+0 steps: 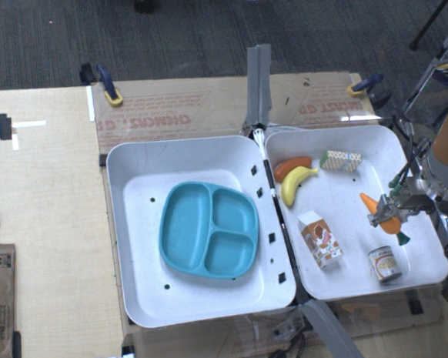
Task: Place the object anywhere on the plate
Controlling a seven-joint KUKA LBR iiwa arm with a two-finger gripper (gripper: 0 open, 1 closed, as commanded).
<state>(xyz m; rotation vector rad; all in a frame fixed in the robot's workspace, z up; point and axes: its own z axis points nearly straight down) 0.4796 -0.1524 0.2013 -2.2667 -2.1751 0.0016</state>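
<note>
A blue three-compartment plate point(209, 229) lies in the left white bin point(134, 220). In the right bin point(348, 280) an orange carrot point(368, 201) with a green end lies near the right wall. My gripper point(386, 214) reaches in from the right and sits directly over the carrot's middle, covering part of it. Whether it has hold of the carrot I cannot tell. The rest of the arm is cut off at the right edge.
The right bin also holds a yellow banana point(296, 182), a red-orange item point(292, 165) behind it, a small speckled packet point(341, 160), a small carton point(321, 240) and a tin can point(384, 264). A grey divider post point(259, 86) stands between the bins.
</note>
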